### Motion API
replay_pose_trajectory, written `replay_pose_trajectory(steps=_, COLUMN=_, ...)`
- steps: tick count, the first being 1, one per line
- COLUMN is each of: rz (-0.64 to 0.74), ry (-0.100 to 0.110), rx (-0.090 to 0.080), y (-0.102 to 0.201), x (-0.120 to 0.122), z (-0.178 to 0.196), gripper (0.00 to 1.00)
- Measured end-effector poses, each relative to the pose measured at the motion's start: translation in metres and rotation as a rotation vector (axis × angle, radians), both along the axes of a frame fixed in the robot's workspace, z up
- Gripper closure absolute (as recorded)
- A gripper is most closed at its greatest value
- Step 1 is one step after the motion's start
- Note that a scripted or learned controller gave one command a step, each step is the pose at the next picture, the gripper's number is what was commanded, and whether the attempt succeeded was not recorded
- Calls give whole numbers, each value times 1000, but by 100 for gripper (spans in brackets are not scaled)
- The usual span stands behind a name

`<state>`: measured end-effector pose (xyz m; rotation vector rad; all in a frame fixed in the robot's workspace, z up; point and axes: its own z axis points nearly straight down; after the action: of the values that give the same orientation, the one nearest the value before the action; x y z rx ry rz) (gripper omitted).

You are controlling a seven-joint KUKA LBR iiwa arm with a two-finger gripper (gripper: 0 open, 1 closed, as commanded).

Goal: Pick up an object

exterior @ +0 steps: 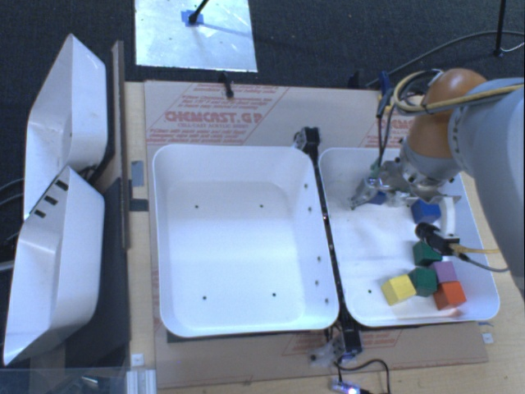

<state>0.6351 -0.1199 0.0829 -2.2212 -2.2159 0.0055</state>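
My gripper (367, 194) hangs low over the upper part of the right bin (361, 245), near its back wall, with its tip pointing left. A small bluish patch shows at the gripper's tip, and I cannot tell what it is. A blue block (425, 212) lies just right of the gripper, partly under the wrist. Toward the bin's front right corner sit a dark green block (426, 253), a second green block (424, 280), a yellow block (399, 289), a purple block (445, 271) and an orange block (449, 295).
The left bin (238, 236) sits beside the right one, with a black divider (324, 220) between their rims. Cables (394, 97) loop above the wrist, and another (472, 254) trails over the bin's right side. Two spare white bins (57, 195) lean at the far left.
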Motion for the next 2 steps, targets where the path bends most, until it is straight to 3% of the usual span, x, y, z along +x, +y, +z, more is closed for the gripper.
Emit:
replay_pose_trajectory(steps=1, rz=3, ry=-7, rx=-1, y=1, x=2, z=14, gripper=100)
replay_pose_trajectory(steps=2, rz=7, ry=-15, rx=0, y=58, x=10, z=109, gripper=100)
